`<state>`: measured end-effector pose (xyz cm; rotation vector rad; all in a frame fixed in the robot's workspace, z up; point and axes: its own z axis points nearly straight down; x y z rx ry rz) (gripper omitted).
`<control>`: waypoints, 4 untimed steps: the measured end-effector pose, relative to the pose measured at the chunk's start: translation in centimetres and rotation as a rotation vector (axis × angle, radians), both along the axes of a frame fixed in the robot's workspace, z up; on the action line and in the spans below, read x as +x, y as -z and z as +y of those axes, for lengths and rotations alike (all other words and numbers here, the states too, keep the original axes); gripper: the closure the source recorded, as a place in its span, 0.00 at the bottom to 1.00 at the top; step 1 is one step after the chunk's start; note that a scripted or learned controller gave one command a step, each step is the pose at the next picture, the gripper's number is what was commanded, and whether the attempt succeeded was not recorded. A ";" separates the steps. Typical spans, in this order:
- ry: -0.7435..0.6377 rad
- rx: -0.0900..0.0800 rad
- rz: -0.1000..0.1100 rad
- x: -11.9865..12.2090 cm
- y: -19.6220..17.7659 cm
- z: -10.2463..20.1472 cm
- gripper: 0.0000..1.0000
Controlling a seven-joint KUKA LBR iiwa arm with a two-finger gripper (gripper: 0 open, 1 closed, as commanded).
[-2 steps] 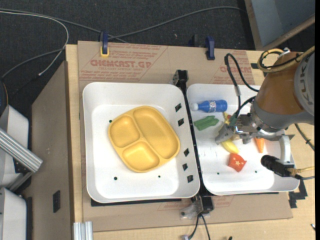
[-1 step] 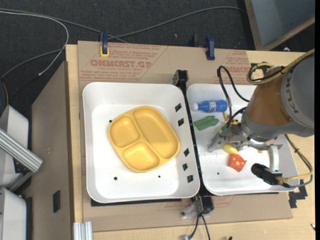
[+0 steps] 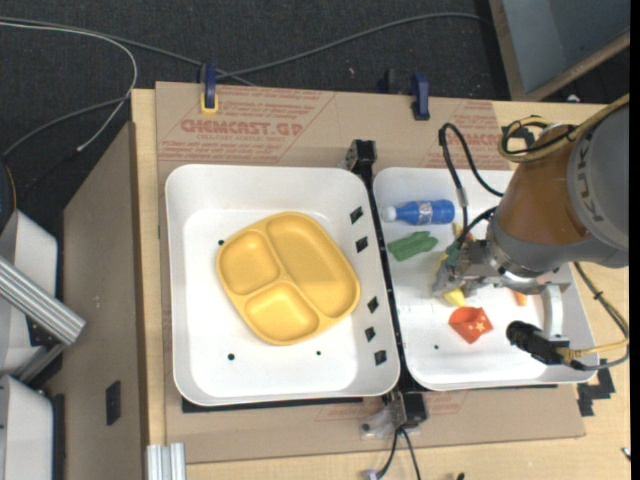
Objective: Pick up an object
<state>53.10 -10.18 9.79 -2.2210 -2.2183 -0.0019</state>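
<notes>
Several objects were seen in the right bin (image 3: 430, 373), and the gripper (image 3: 462, 273) was lowered near a yellow piece (image 3: 455, 295), so the reaching step was judged in hand; its grip could not be told, and a descent onto the piece was needed next.

Setting: robotics lab test station. Evidence: cardboard sheet (image 3: 300, 118) printed with a maker's name, clamped to the table by two clamps (image 3: 209, 88); two white bins (image 3: 190, 268) butted side by side; loose cables (image 3: 90, 48) trailing across dark carpet (image 3: 300, 18); aluminium framing (image 3: 35, 303) at left; industrial arm (image 3: 560, 208) reaching in
</notes>
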 end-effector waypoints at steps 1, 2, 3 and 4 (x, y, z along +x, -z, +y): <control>-0.001 -0.003 -0.005 0.2 -4.5 -0.6 1.00; -0.002 -0.004 -0.007 0.3 -10.7 -1.2 1.00; -0.003 -0.003 -0.006 0.5 -16.0 -1.1 1.00; -0.006 -0.002 -0.002 2.3 -14.7 4.4 1.00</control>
